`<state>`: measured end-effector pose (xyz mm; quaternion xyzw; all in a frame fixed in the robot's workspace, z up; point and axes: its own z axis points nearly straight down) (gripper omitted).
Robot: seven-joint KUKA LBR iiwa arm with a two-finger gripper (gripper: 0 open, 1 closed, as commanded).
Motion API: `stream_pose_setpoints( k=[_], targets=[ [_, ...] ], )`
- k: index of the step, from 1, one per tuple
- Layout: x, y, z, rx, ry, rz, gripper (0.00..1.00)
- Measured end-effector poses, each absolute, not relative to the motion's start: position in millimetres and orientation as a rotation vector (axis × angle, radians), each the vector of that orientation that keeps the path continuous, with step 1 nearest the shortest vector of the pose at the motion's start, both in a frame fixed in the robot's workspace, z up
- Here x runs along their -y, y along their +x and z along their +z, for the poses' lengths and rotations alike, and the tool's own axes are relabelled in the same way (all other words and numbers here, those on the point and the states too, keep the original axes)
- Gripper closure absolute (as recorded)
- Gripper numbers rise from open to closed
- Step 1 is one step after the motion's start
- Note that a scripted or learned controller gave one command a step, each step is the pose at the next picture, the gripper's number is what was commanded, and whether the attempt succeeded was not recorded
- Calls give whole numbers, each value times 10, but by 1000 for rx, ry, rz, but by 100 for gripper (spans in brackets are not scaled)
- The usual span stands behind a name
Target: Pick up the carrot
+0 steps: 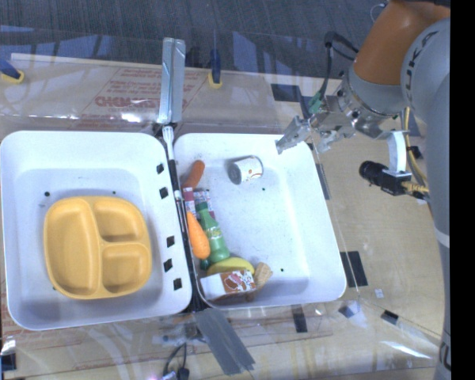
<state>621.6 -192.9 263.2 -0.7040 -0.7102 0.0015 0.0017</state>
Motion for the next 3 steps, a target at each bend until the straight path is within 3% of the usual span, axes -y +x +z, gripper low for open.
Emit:
stream_pose_setpoints(
  k=[1,2,3],
  targets=[
    [1533,6567,1425,2548,-1831,3,0],
    [1469,6575,923,2767,-1482,2,0],
    [568,6576,1934,2943,-1107,0,0]
  ],
)
